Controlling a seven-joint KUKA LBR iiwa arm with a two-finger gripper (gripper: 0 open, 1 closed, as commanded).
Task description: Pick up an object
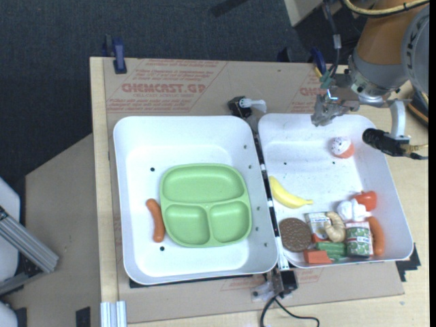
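Nothing lifted yet. Candidates all down in the right bin (388, 182): banana (289, 195) by the divider, small white-and-orange toy (340, 146) alone near the far end, heap of play food (340, 234) crowding the near corner. Above the bin's far edge, gripper (325, 112) (open or closed, cannot tell from this angle), nothing visibly held. Over in the left bin (129, 203), green tray (204, 204) and sausage (157, 220). Still ahead: choosing, descending, grasping, lifting.

Grey arm (388, 39) from the right, orange-banded wrist bent downward, gripper (325, 112) hanging low.
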